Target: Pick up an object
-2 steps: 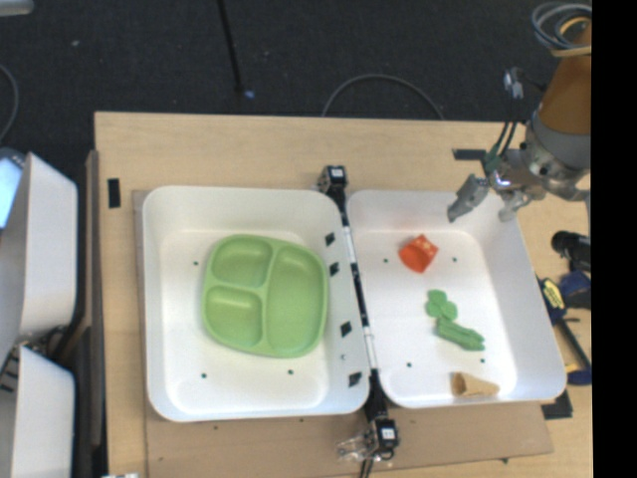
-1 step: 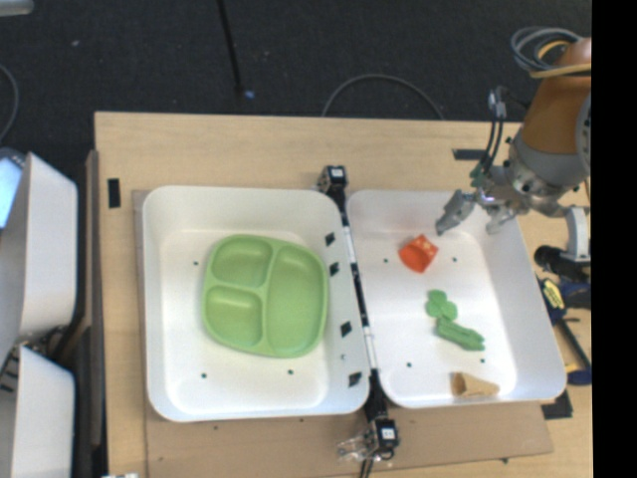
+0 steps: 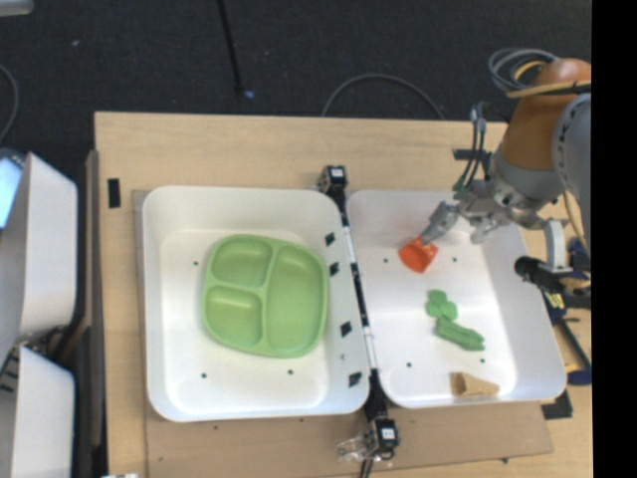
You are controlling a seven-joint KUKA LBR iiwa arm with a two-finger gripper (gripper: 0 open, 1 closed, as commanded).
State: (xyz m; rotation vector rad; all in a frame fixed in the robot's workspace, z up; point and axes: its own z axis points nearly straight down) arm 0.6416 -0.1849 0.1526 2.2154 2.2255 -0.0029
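In the right bin (image 3: 528,366), the small orange cup-like piece (image 3: 419,256) lies tipped on the bin floor toward the far left part, and the gripper (image 3: 438,229) comes at it from up and to the right, slanting down toward the lower left. The jaws' tips sit at the orange piece's upper right edge, touching it or just short of it; from this angle I cannot tell whether they are spread, pressed together or pinching the piece, so no hold can be claimed. The coming move appears to turn on that small offset: the piece lies just down-left of the tips, along the gripper's own slant. The green leafy toy (image 3: 453,322) and the tan wedge (image 3: 473,385) lie well apart, nearer the camera. The green divided plate (image 3: 266,295) rests in the left bin (image 3: 169,366) on the counter (image 3: 219,147).
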